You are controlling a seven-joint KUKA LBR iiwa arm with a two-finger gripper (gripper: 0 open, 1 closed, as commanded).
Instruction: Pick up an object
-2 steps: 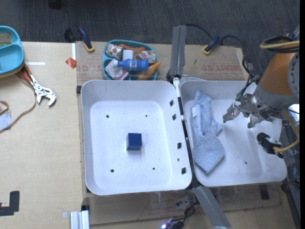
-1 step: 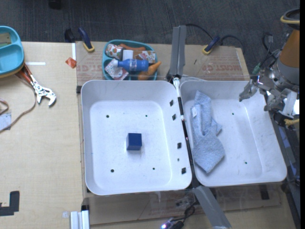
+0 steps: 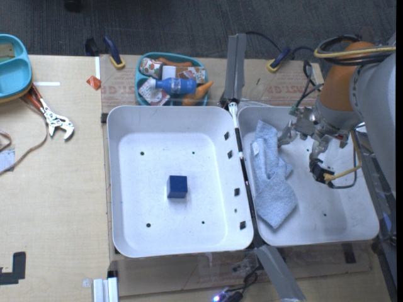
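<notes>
A small blue cube [image 3: 177, 186] lies near the middle of the left bin [image 3: 126, 168]. A crumpled grey-blue cloth [image 3: 271, 175] rests in the left half of the right bin [image 3: 340, 219]. My gripper [image 3: 301, 152] hangs over the right bin's upper part, just right of the cloth's top end. It is open, one finger pointing toward the cloth and the other downward, with nothing between them. The grey arm with its orange band [image 3: 343, 74] comes in from the upper right.
A teal bowl of small packets and a blue bottle [image 3: 171, 80] stands behind the left bin. A wrench [image 3: 53, 121] and a teal tray [image 3: 12, 65] lie at the far left of the bench. Cables loop beside the wrist.
</notes>
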